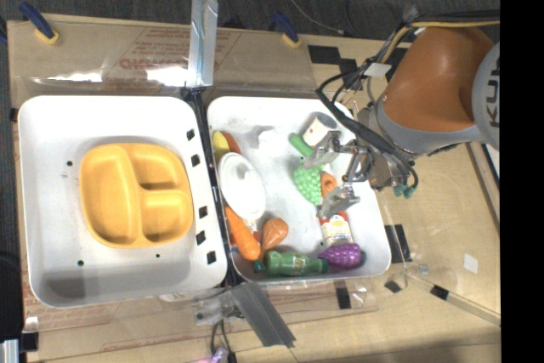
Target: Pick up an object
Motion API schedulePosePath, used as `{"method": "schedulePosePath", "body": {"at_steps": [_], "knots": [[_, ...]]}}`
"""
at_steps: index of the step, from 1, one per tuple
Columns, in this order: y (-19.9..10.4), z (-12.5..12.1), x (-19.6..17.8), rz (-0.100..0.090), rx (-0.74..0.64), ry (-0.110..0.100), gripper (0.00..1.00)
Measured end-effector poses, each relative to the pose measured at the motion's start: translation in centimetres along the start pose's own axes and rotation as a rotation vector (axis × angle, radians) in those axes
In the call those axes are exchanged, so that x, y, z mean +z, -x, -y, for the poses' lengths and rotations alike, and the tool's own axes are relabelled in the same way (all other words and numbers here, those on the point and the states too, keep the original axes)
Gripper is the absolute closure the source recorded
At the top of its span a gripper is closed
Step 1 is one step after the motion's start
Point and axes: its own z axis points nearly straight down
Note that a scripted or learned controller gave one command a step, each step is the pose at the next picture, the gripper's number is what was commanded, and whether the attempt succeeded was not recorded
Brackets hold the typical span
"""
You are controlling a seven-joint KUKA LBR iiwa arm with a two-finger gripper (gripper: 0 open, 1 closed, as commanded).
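Note:
My gripper (333,176) hangs low over the right side of the right bin (280,110), open, with one finger toward the bin's back and the other toward its front. A small orange piece (328,182) lies in the gap between the fingers, and I cannot tell whether they touch it. Green toy grapes (307,181) lie just left of it. A small bottle with a red label (336,228) and purple grapes (342,255) lie in front of the gripper. A beige cup on a green handle (311,134) sits behind it.
The right bin also holds a white bowl (241,183), a yellow piece (220,140), a carrot (243,239), an orange-brown pear (274,231) and a green bottle (289,263). A yellow divided tray (136,191) lies in the left bin (51,132). Cables (357,81) trail behind the wrist.

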Motion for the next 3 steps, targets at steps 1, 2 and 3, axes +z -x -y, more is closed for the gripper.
{"method": "schedulePosePath", "body": {"at_steps": [1,2,3], "knots": [[6.9,5.6,8.9,-0.004,-0.171,0.003,0.00],[4.4,5.4,14.7,0.002,-0.044,0.000,0.00],[2.1,5.2,14.7,0.001,0.092,0.003,0.00]]}}
